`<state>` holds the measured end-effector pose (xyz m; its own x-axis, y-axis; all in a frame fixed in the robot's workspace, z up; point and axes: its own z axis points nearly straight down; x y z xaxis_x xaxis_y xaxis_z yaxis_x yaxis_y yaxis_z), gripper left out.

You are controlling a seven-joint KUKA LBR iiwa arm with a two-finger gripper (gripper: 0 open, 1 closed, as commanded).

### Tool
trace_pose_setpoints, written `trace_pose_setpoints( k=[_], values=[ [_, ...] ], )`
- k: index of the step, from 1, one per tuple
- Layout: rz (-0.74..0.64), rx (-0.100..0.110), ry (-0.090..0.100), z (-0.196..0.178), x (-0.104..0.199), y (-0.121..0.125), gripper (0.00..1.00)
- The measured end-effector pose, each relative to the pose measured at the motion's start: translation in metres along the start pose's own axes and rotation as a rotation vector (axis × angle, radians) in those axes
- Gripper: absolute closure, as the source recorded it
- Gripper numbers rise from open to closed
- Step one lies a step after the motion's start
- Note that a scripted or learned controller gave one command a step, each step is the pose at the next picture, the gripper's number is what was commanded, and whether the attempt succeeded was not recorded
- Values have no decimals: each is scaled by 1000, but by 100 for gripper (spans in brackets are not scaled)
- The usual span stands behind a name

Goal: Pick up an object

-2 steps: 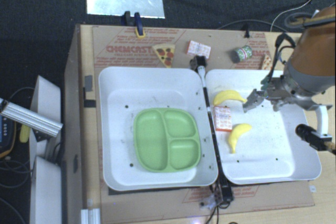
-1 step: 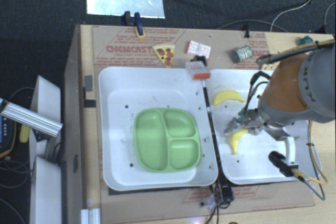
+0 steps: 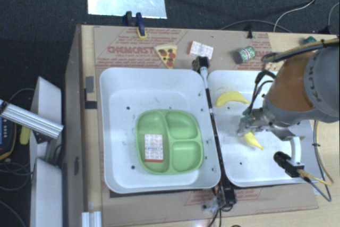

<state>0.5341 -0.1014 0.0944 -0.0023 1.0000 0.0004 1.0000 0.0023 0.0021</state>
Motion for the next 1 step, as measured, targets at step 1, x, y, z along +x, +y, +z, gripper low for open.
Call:
trace_pose_setpoints(
  k=[1],
  values=[
    [-1, -2, 0, -117, 67, 15, 100]
  ],
)
